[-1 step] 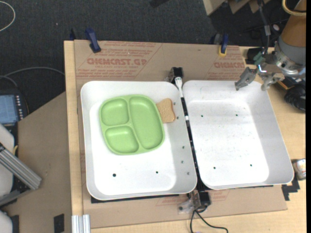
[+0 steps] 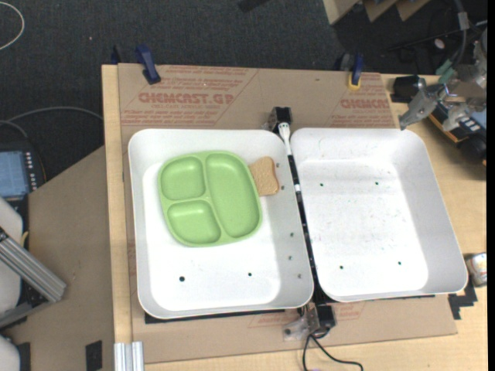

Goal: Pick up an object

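Observation:
A light green divided plate (image 2: 209,198) lies in the left white bin (image 2: 155,284), in its far half. A tan, cracker-like piece (image 2: 265,175) rests against the plate's right rim, close to the wall between the bins. The gripper (image 2: 416,107) hangs at the far right, just beyond the far right corner of the right white bin (image 2: 371,230). It is well apart from both objects and nothing is seen in it.
The bins sit side by side on a brown cardboard sheet (image 2: 193,91) held by blue and yellow clamps at the back. Cables and a small black connector (image 2: 281,117) lie at the seam between the bins. Dark equipment crowds the right edge.

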{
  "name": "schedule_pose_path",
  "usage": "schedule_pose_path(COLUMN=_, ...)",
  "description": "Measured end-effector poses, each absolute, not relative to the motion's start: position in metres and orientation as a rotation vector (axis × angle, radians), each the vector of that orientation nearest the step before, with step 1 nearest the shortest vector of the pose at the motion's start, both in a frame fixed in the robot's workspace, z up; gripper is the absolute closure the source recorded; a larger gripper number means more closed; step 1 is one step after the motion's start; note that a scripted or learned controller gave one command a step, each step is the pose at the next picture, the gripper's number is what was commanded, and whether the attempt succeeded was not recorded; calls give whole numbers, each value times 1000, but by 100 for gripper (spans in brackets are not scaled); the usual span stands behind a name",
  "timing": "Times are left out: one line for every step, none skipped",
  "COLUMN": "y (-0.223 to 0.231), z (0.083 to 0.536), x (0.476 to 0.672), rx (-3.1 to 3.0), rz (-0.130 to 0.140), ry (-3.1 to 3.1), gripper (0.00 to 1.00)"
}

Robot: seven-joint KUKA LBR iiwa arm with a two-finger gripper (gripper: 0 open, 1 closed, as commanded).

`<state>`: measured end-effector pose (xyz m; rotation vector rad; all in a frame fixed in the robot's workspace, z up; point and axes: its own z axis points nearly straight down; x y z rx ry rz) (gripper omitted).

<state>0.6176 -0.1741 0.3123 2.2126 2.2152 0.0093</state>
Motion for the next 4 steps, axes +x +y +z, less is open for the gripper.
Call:
schedule_pose_path(y=-112, z=417, x=558, rx=2207, rz=14, ry=2222, gripper=0)
schedule_pose_path(y=-105, z=540, x=518, rx=2209, rz=17, ry=2214, gripper=0)
schedule_pose_path(y=-59, z=536, x=478, rx=2217, rz=1, ry=2228, gripper=0)
schedule_pose_path(y=72, z=535, x=479, rx=2205, rz=2, ry=2241, gripper=0)
